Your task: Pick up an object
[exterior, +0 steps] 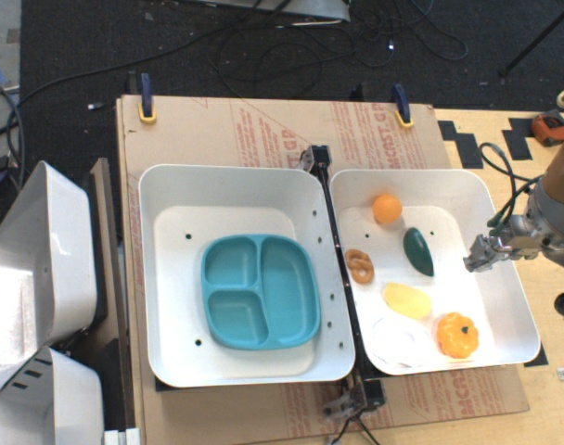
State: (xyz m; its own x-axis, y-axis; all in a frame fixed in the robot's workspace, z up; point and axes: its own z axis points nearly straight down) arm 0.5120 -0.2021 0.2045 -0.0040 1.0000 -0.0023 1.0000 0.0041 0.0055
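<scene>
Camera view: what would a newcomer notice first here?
First comes the turquoise plastic plate with three compartments, lying flat in the middle of the left white bin. Next are the small toy foods in the right white bin: an orange ball, a dark green oval piece and an orange pumpkin. The gripper is over that bin's right side.

Tray [261, 291] in L bin [161, 248]. R bin [467, 188]: ball [387, 209] 12 o'clock, pretzel [360, 266] 9, pumpkin [457, 335] 5.

Bins [171, 248]: smooth white plastic, slightly glossy.
Divided tray [261, 291]: teal plastic, matt sheen.
Bench board [356, 123]: matt brown cardboard, printed red.
Pumpkin [457, 335]: glossy orange plastic.
Gripper [481, 253]: dull grey metal.
</scene>
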